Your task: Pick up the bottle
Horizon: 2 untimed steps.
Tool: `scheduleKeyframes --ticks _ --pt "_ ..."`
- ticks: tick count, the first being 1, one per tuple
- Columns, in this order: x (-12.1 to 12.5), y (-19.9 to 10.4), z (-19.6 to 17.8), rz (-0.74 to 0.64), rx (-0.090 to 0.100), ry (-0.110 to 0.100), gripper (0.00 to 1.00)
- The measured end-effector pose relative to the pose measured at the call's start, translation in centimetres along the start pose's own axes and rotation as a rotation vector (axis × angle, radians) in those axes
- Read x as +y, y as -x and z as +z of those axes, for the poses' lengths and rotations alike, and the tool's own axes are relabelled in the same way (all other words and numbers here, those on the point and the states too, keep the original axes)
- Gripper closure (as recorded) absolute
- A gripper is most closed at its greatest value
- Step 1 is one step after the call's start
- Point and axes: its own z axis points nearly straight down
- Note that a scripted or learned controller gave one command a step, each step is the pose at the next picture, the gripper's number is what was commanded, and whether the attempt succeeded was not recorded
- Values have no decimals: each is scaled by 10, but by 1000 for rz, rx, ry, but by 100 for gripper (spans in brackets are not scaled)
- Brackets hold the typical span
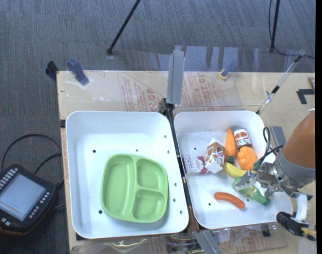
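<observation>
Two white bins side by side on bench. Left bin (81, 142) has a green divided tray (134, 188), 3 compartments, lying flat. Right bin (203, 123) holds the clutter: small carton (215, 155) w/ brown print near middle, a flat red-white packet (193, 164) just left of it, carrot (230, 142) upright-ish beside a small red-label can (242, 138), orange fruit (247, 157) below the can, banana (235, 170) under carrot/orange, sausage (229, 199) alone toward front of bin. Bottle (254, 193), green, lies on its side at right part of right bin, just below banana, right of sausage. Arm comes in from right, orange band at edge; gripper (253, 181) sits low right over the bottle, metal parts overlapping it. Can't tell if the jaws are spread or closed, or if bottle is actually between them; too cluttered. Black tablet (19, 196) on floor at left, cable attached.
</observation>
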Motion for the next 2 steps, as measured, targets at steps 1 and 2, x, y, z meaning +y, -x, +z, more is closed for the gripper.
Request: scheduleKeyframes --ticks 1,2 --pt "56 -4 25 -198 1 1 0" --pt "3 8 21 -343 0 2 0"
